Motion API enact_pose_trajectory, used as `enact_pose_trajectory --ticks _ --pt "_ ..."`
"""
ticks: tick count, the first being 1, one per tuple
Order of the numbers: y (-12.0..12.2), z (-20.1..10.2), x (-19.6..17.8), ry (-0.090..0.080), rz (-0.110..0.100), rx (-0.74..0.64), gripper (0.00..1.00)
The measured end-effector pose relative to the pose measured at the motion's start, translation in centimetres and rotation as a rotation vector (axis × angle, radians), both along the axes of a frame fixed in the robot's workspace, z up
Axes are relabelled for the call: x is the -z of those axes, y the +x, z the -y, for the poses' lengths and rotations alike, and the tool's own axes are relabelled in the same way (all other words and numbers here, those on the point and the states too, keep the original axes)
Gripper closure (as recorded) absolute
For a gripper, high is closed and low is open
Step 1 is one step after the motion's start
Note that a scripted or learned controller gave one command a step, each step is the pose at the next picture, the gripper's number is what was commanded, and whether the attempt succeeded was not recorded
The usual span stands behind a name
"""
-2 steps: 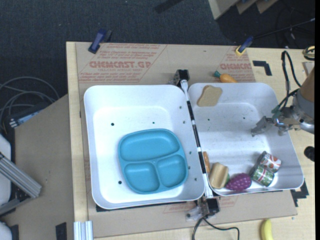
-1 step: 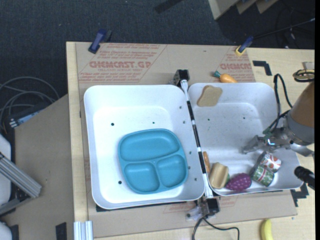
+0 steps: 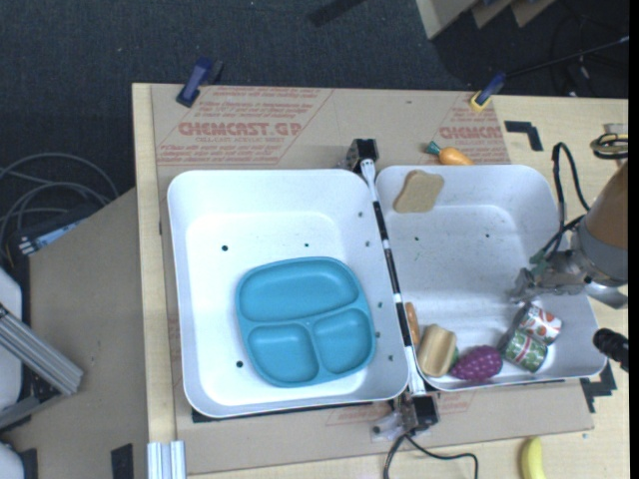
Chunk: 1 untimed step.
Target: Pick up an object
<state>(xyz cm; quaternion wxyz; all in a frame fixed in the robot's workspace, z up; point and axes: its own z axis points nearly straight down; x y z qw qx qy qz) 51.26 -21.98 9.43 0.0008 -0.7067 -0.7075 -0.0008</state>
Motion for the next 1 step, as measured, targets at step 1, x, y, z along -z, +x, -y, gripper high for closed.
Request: enact_pose_trajectory --ticks 1 --pt "-1.95 -4.59 -9.58 -0.003 0.002 0.0 1.0"
